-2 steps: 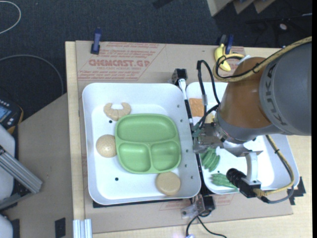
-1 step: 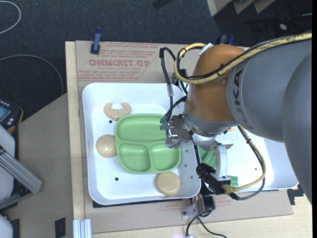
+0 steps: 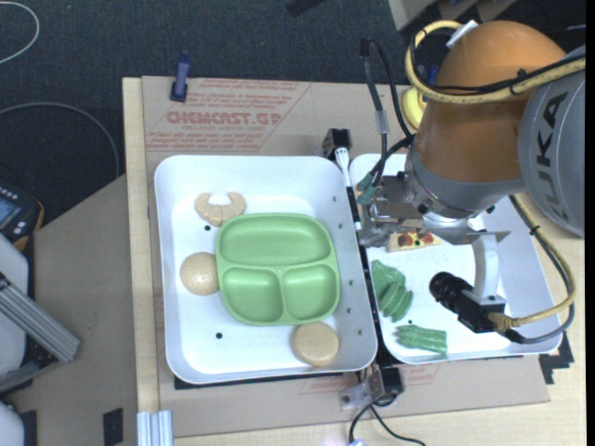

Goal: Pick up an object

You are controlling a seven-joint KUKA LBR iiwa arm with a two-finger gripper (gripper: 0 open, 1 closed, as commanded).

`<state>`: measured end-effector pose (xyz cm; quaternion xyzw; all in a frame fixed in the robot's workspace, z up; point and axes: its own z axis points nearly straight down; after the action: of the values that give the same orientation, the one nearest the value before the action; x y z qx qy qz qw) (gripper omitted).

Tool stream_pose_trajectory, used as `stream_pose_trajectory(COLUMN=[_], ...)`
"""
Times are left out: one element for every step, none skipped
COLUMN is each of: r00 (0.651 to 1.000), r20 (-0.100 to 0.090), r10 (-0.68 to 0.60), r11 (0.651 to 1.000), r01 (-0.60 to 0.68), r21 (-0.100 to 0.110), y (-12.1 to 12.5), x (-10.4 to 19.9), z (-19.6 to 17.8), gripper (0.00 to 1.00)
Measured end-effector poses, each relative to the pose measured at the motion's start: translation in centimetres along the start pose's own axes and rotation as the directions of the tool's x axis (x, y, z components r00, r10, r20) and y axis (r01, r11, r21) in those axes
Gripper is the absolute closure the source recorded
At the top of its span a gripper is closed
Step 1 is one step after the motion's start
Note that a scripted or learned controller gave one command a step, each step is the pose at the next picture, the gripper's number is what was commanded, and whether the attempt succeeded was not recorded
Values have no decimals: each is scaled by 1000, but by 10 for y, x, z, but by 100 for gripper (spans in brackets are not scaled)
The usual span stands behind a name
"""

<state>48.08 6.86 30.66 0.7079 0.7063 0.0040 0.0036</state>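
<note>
The surface (image 3: 232,119) carried two white bins: the left bin (image 3: 177,249) at nine o'clock, the right bin (image 3: 535,258) at three, touching edge to edge.

One fixed overhead camera looks down slantwise on both bins (image 3: 177,277).

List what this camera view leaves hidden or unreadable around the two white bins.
- Gripper: under the grey and orange arm, so its state is hidden.
- Right white bin: its far part is covered by the arm.
- Small red and white object: partly under the wrist, too small to identify.
- Green divided plate: hides the left bin floor beneath.
</note>
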Motion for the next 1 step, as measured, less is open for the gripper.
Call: stream_pose_trajectory(r00=[1000], r20=[-2], r10=[-9], r11=[1000], r01=[9], r21=[5], y=[-1], x=[70], z=[-33], gripper=[100])
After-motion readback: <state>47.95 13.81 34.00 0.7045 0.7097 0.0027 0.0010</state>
